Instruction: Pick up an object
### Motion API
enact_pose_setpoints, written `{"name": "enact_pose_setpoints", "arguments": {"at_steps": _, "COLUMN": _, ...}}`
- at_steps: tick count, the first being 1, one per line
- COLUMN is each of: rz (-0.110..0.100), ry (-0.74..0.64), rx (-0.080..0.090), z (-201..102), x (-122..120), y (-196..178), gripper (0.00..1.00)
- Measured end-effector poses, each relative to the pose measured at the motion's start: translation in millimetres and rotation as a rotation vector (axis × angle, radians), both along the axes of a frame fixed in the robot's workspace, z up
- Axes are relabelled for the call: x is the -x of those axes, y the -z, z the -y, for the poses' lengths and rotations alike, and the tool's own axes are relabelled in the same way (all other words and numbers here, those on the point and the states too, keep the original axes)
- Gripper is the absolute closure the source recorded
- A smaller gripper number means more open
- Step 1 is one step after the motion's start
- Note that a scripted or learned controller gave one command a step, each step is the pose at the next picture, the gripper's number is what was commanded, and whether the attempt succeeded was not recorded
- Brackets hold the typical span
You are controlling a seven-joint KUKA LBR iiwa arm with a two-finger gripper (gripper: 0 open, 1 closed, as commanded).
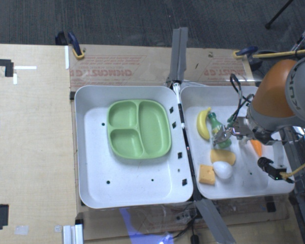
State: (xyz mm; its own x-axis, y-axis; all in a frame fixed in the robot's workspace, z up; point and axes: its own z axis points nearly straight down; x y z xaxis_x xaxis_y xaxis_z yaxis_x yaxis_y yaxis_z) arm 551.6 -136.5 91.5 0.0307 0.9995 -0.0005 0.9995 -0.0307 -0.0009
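My gripper (pixel 225 134) hangs low in the right bin (pixel 242 181), right over the lower end of a green bottle (pixel 214 122) that lies beside a yellow banana (pixel 202 124). The gripper touches or nearly touches the bottle, and its tip hides part of it. Just below the gripper lie a yellow-orange piece (pixel 225 157), a white egg (pixel 223 170) and a yellow block (pixel 207 175). An orange carrot (pixel 256 147) lies to the gripper's right, partly under the wrist.
The left bin (pixel 127 183) holds a green divided plate (pixel 140 129) in its upper middle. A raised divider (pixel 182 136) runs between the two bins. The arm's grey and orange body covers the right bin's far right side.
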Motion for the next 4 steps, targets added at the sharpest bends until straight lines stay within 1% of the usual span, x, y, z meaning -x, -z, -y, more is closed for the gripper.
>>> {"name": "enact_pose_setpoints", "arguments": {"at_steps": 1, "rz": -0.002, "ry": 0.004, "rx": 0.000, "z": 1.4, "x": 0.6, "y": -8.2, "gripper": 1.00}}
{"name": "enact_pose_setpoints", "arguments": {"at_steps": 2, "rz": 0.002, "ry": -0.136, "rx": 0.001, "z": 39.3, "x": -36.3, "y": -35.5, "gripper": 1.00}}
{"name": "enact_pose_setpoints", "arguments": {"at_steps": 3, "rz": -0.002, "ry": 0.051, "rx": -0.001, "z": 5.3, "x": 20.8, "y": -83.9, "gripper": 1.00}}
{"name": "enact_pose_setpoints", "arguments": {"at_steps": 4, "rz": -0.002, "ry": 0.197, "rx": 0.001, "z": -51.7, "x": -12.5, "y": -98.8, "gripper": 1.00}}
